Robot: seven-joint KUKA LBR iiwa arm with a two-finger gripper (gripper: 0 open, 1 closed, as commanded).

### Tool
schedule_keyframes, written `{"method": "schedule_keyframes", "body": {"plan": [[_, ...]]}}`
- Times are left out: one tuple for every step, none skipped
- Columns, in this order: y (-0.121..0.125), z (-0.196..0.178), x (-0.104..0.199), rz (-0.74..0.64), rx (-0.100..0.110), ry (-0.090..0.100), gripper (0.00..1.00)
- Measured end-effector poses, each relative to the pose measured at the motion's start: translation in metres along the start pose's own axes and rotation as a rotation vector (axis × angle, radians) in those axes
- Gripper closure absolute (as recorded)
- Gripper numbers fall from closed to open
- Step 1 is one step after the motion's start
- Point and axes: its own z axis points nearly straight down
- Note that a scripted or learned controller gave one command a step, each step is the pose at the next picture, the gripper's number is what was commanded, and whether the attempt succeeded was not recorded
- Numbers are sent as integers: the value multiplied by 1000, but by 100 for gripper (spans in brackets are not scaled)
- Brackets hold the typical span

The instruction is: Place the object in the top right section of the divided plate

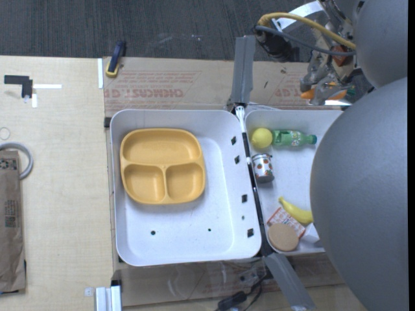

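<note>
A yellow divided plate [162, 166] lies in the left white bin [181, 245], with one long section at the back and two smaller ones in front, all bare. In the right bin [292, 173] lie a yellow lemon [261, 137], a green bottle [293, 138] on its side, a small can [262, 167], a banana [295, 210] and a round brown disc [283, 237]. My gripper [322, 86] hangs above the back edge of the right bin, behind the bottle. A small orange bit shows at its tip, too blurred to identify.
The bulky grey arm [363, 186] covers the right part of the right bin. A grey divider bar [243, 70] rises between the bins at the back. Cardboard [168, 83] lies behind the left bin, and a brown bag [10, 219] sits at the far left.
</note>
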Motion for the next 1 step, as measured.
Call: {"method": "schedule_keyframes", "body": {"plan": [[28, 21, 30, -9, 1, 0, 100]]}}
